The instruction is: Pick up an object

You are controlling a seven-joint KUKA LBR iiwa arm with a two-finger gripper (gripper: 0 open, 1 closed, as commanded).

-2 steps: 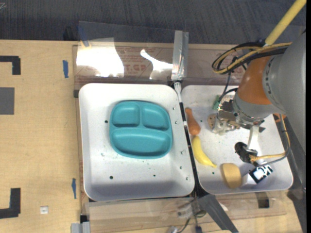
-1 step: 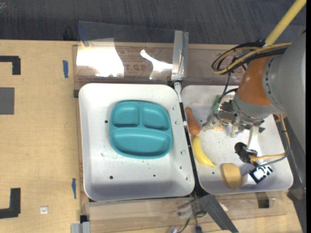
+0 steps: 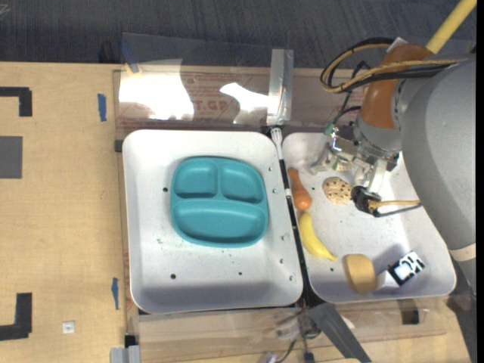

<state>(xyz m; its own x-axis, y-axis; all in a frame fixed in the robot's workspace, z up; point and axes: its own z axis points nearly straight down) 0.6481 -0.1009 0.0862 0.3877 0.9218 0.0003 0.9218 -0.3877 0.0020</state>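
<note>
two bins [image 3: 151, 278]; one teal plate [image 3: 219, 203]

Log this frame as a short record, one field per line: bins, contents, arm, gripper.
left bin: holds a teal divided plate
right bin: holds a carrot, a banana, a speckled cookie, a tan rounded block and a small black-and-white item
arm: reaches in from the right, over the right bin's far end
gripper: above the cookie, nothing seen between its fingers; open or shut cannot be told
</note>
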